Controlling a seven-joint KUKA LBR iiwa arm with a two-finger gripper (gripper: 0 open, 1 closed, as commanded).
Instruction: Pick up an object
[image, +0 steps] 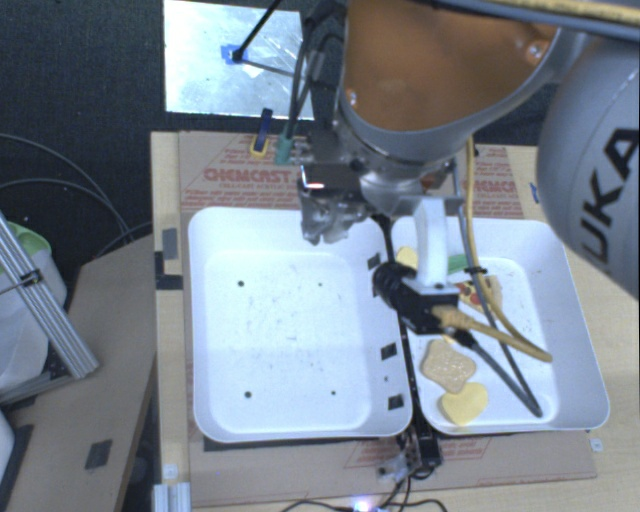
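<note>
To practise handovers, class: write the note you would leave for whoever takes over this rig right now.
Gripper: hangs over the far edge of the left bin; nothing seen held.
Things: tan waffle-like piece and yellow heart-shaped piece lie at the near end of the right bin, with a tan stick just beyond them.
Done: nothing picked yet.
Left: pick up an object.

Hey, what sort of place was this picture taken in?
Most likely a robotics lab bench rather than a factory line: a big grey and orange robot arm reaches over two white bins set on printed cardboard, with a bare metal frame alongside.
</note>
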